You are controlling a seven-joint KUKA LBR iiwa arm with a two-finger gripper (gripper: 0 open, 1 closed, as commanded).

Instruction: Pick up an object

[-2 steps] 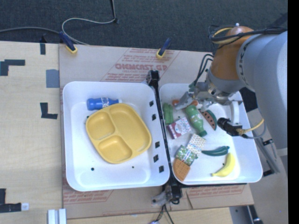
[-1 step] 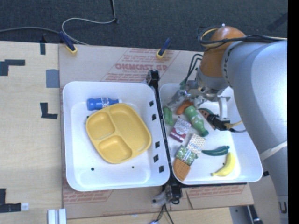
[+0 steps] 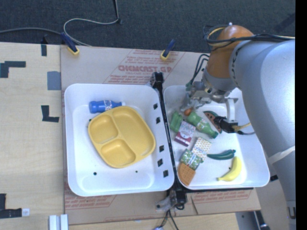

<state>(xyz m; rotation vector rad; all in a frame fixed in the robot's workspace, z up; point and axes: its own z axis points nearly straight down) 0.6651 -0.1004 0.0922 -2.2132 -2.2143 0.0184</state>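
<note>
Pincer (image 3: 195, 101) hung low in the right bin (image 3: 249, 150), just above the green bottle (image 3: 200, 122); whether it was open or shut I could not tell. It looked like the reaching step, and the next move called for a clean close on that bottle. Below the bottle lay packets, a waffle cone (image 3: 187, 173), a green pepper (image 3: 221, 154) and a banana (image 3: 230, 170). Well left of the bottle, the left bin (image 3: 81, 176) held a yellow tray (image 3: 122, 135) and a blue bottle (image 3: 104, 105).

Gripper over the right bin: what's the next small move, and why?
Probably a short straight descent. The gripper hangs at the upper left of the right bin, just above the green bottle, with nothing visible between its fingers. That bottle lies closest beneath it, while the banana and green pepper sit further toward the near edge.
</note>
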